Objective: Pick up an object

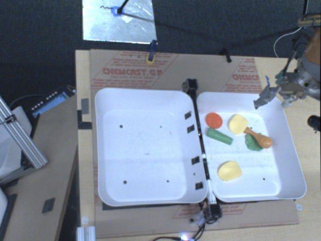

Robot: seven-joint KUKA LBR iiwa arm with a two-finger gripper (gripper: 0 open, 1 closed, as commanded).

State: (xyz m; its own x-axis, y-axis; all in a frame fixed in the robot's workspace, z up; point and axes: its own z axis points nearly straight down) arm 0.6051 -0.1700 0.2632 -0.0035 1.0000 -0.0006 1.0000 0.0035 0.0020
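1. My jaws (275, 95) hang over the right bin's (286, 134) far right corner, nothing between them. Whether they are spread or pressed together I can't tell from this angle.
2. All candidates sit in the right bin: red disc (214, 119), green stick (219, 136), yellow lump (237, 124), yellow puck (229, 171), and a green piece (252, 143) with an orange drumstick shape (259, 138) lying across it.
3. They look like toy food, so I judge them light, stiff, smooth plastic, a bit slippery, not fragile.
4. Best pick, in my view: the green stick. It is long, narrow and apart from its neighbours. Grip across the short axis, mid-length.
5. Second choice: the yellow puck, alone in the near half of the bin, but wider and rounded, so it may squirt out.
6. Avoid the green/orange pair: they touch, so a grab is likely to knock one aside.
7. Left bin (145, 144) holds no candidates.
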